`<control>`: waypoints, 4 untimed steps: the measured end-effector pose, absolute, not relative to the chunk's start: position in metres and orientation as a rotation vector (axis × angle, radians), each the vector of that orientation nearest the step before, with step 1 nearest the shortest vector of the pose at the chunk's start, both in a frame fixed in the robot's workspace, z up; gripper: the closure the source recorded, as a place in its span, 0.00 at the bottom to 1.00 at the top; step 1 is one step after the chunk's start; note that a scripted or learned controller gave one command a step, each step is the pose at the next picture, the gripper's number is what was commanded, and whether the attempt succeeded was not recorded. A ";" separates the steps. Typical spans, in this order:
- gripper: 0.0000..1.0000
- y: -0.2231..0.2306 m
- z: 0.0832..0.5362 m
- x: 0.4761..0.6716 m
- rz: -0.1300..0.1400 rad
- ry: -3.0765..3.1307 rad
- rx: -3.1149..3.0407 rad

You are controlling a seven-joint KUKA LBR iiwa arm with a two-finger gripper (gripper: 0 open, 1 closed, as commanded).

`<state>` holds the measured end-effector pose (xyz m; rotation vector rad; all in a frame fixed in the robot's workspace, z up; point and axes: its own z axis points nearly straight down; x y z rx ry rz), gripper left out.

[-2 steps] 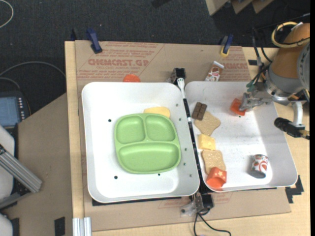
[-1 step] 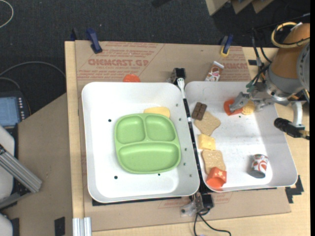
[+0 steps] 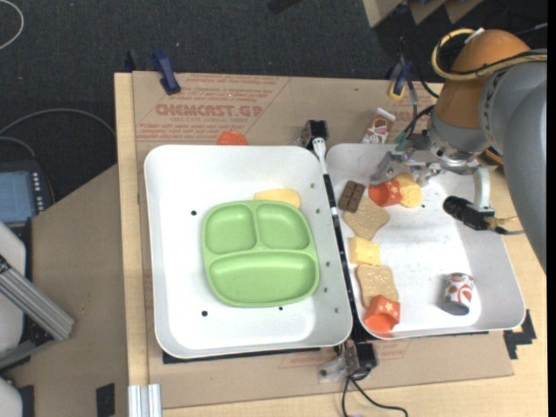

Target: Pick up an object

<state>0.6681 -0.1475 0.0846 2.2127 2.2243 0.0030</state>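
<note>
- Red-and-yellow toy (image 3: 395, 193) near top of right bin (image 3: 486, 268), beside brown block (image 3: 351, 195) and toast pieces.
- End effector (image 3: 405, 165) just above toy; grip state impossible to tell.
- Best: descend centred, avoid nudging neighbours, close firmly before lifting.

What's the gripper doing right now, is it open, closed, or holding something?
Gripper: down in the right bin over the red and yellow toy; open, closed or holding cannot be told.
</note>
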 end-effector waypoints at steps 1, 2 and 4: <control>1.00 -0.152 0.105 0.672 0.015 2.210 2.202; 1.00 -0.141 0.133 0.608 -0.005 2.223 2.228; 0.00 -0.181 0.083 0.588 -0.003 2.221 2.226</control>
